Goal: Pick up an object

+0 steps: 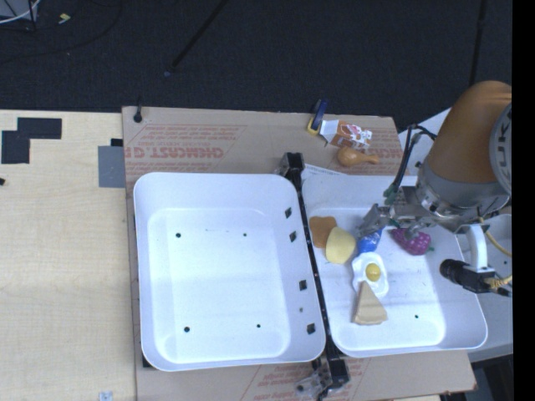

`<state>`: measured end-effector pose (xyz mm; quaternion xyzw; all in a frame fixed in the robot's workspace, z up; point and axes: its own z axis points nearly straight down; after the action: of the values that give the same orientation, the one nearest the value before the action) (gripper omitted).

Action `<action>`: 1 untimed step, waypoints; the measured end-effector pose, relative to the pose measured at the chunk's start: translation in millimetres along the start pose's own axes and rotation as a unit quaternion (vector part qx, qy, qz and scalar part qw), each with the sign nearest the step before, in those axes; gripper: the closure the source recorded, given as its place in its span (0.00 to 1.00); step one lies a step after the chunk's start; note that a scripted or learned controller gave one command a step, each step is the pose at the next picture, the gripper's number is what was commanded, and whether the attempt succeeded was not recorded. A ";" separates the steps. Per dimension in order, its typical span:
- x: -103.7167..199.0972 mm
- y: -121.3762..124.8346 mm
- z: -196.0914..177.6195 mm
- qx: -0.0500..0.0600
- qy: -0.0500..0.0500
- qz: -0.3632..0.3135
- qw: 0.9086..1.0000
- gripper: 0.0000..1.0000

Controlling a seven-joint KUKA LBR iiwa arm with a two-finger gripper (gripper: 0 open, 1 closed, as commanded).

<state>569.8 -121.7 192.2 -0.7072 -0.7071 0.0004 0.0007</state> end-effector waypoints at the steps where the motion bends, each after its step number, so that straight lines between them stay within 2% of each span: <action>1: -27.6 -59.9 94.0 0.007 0.001 0.002 1.000 0.00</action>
<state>509.8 -149.2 98.3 -0.7086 -0.7056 0.0045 0.0064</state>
